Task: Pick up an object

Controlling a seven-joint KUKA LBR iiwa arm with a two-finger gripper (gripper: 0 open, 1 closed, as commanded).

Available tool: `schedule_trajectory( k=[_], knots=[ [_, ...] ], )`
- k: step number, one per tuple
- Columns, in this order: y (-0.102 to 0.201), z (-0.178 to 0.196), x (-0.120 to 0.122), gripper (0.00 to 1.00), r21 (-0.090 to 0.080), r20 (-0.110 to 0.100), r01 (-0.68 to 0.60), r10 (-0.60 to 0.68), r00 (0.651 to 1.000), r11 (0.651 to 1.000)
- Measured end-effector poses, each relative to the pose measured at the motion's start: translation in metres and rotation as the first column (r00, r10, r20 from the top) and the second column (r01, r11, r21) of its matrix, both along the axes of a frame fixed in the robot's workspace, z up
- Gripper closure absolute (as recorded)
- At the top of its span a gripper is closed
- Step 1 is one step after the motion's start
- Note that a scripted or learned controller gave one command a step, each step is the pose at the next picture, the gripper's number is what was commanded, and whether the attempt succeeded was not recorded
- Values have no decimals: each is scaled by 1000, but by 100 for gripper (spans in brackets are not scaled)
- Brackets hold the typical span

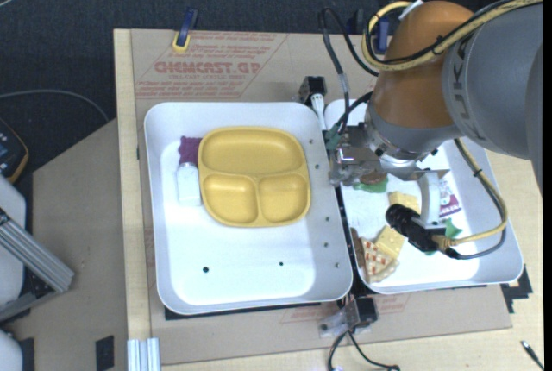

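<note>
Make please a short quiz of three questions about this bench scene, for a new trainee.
1. True or false: the yellow divided plate lies in the left bin.
2. Over which bin is the arm's wrist? A) left bin B) right bin C) neither bin
3. What purple thing sits against the plate's left edge?

Key: 1. true. 2. B. 3. A small purple object, partly hidden by the plate; below it lies a white object.

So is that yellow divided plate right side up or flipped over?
Right side up: the yellow plate lies flat in the left bin, its three hollow compartments facing upward.
</note>
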State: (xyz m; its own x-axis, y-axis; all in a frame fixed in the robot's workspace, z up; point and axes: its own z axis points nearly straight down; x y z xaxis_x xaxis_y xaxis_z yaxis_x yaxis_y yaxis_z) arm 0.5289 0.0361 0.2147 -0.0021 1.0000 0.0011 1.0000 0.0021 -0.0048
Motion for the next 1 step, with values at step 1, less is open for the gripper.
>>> schedule_trajectory(
  k=[1],
  knots=[
    [-3,2,-10,100,0,1,3,-3,1000,1000]
  ],
)
